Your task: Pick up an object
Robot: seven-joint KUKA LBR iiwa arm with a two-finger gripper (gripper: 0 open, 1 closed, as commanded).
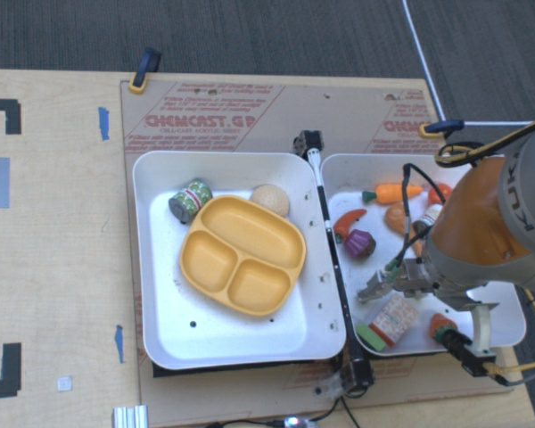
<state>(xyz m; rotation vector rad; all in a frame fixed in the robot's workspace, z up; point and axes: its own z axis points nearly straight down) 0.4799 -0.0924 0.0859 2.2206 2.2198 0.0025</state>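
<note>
1. Two shallow white bins sit side by side on the bench; the left bin [152, 239] holds a yellow divided tray [242, 254], which serves as the landmark here.
2. Just beyond the tray's upper left corner lies a small green can [190, 200] on its side, touching or nearly touching the tray's rim.
3. Just beyond the tray's upper right edge rests a pale round object [271, 200], possibly an egg or a bun; the view is too coarse to say which.
4. To the right of the tray, across the divider, is the right bin [339, 172], with small toy foods in it.
5. Nearest the tray in that bin are a red pepper [348, 221] and, just below it, a purple toy vegetable [360, 243].
6. Farther right of the tray, near the bin's far wall, lies an orange carrot [398, 193].
7. The grey arm with its orange band [481, 217] reaches in over the right bin, well right of the tray.
8. The gripper [385, 285] hangs low, right of the tray's lower corner, just above a clear packet with red-and-white contents [394, 319]; I cannot tell whether it is spread or closed.
9. A green piece [370, 335] lies at the packet's lower left, and a red-and-green item [442, 327] lies to the packet's right.
</note>
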